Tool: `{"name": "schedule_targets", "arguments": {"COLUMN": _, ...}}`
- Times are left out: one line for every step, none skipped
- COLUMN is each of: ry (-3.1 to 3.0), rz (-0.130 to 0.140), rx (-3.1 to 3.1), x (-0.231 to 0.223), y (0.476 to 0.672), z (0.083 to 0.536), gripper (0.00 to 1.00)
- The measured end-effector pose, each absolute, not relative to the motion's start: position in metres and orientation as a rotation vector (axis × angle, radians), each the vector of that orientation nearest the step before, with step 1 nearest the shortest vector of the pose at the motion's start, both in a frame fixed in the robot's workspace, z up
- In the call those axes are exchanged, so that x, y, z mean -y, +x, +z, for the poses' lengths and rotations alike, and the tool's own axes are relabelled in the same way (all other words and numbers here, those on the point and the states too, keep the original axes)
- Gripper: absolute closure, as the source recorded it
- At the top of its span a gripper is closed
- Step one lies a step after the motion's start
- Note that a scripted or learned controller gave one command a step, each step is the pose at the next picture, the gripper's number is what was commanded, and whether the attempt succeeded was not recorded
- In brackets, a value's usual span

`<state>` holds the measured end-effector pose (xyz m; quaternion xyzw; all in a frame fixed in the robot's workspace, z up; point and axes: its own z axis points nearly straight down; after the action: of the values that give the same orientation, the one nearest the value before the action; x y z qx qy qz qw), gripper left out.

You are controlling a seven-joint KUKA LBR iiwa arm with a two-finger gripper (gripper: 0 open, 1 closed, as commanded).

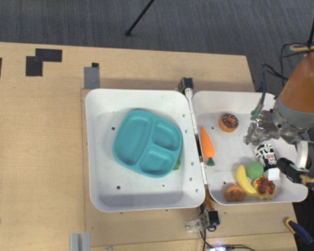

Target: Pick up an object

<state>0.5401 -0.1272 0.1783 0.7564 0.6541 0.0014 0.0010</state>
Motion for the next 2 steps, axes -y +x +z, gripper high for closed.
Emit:
{"name": "schedule_targets", "arguments": {"ry": 2.375, "rz": 0.004, "rx": -2.053, "x": 0.127, "y": 0.540, "z": 0.178, "gripper": 0.00}}
{"name": "schedule_targets", "arguments": {"ry": 2.164, "rz": 0.001, "rx": -2.273, "x": 0.194, "y": 0.544, "z": 0.157, "gripper": 0.00}}
